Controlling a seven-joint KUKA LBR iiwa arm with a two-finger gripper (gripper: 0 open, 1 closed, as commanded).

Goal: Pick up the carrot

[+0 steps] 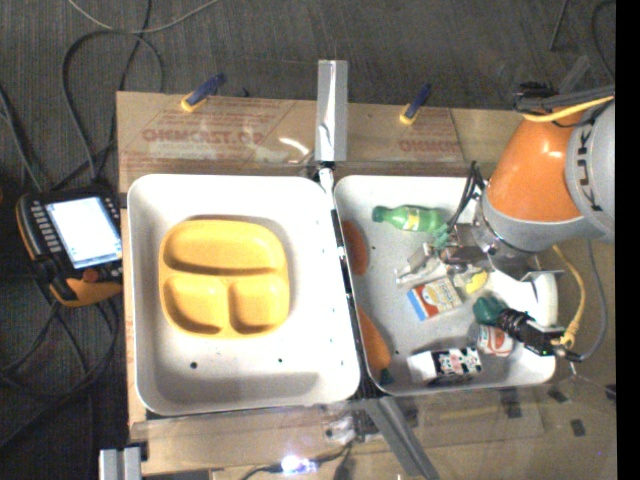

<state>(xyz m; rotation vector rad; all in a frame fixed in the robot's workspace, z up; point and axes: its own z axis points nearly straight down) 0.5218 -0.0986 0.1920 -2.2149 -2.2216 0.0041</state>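
Remaining work: the pick itself, as you can judge from the carrot (372, 340) lying free in the right bin (352, 380); nothing of the task looks done yet.
Front of right bin: a black and white box (446, 364) lies by the near wall, just beside the carrot's lower end.
Carrot: it lies lengthwise against the right bin's left wall, in the near half, touched by nothing of the arm.
Middle of right bin: a small carton (434, 298) lies under the wrist, well apart from the carrot.
Gripper (428, 264): it hangs over the bin's middle, above the carton; you cannot tell whether it is open or closed, and no object shows in its hold.
Far end: a green bottle (408, 217) lies near the back wall.
Arm (545, 193): it reaches in from the right, its orange band above the wrist, bent down towards the bin.
Left bin (140, 298): it holds a yellow tray (226, 274).
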